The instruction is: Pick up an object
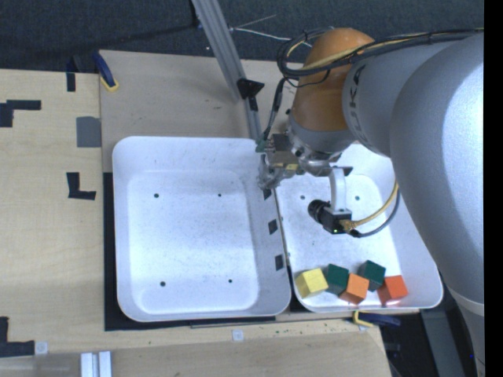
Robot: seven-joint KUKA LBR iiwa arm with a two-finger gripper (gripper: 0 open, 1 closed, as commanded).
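Several small blocks lie bunched in the near corner of the right bin (pixel 428 277): a yellow block (pixel 312 281), a dark green block (pixel 337 275), an orange block (pixel 356 289), a second green block (pixel 372 272) and a red-orange block (pixel 393 288). My gripper (pixel 272 173) hangs below the orange wrist band (pixel 330 77), over the rim between the two bins at their far end. It is well away from the blocks. I see no block at the gripper.
The left bin (pixel 130 210) is a shallow white tray beside the right one. A slanted grey pole (pixel 224 42) runs down to the bins' far edge. A black part with a cable (pixel 326 214) hangs off the wrist over the right bin. The large grey arm (pixel 440 132) covers the right side.
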